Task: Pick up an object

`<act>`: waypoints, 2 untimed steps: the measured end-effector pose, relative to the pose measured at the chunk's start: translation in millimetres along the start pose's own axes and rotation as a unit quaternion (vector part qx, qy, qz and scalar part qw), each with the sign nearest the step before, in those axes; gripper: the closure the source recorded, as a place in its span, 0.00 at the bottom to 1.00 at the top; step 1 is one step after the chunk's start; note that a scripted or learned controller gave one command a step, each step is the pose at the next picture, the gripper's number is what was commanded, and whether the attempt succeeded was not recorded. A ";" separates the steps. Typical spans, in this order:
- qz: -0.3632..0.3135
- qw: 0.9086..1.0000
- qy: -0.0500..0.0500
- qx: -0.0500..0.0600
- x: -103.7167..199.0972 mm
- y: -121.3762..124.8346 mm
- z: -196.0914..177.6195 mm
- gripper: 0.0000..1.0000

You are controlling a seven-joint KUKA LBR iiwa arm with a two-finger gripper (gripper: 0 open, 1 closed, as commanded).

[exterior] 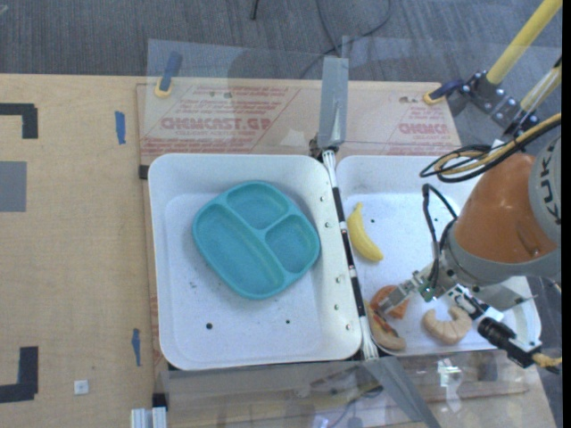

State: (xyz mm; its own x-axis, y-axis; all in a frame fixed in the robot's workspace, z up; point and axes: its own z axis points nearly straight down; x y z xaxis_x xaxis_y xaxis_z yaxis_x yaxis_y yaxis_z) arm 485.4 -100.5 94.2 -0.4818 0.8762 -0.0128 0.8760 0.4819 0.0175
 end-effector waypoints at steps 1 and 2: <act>0.003 1.000 -0.003 -0.003 -3.0 0.8 -11.1 1.00; -0.100 0.995 0.006 0.007 -36.3 16.7 -73.8 1.00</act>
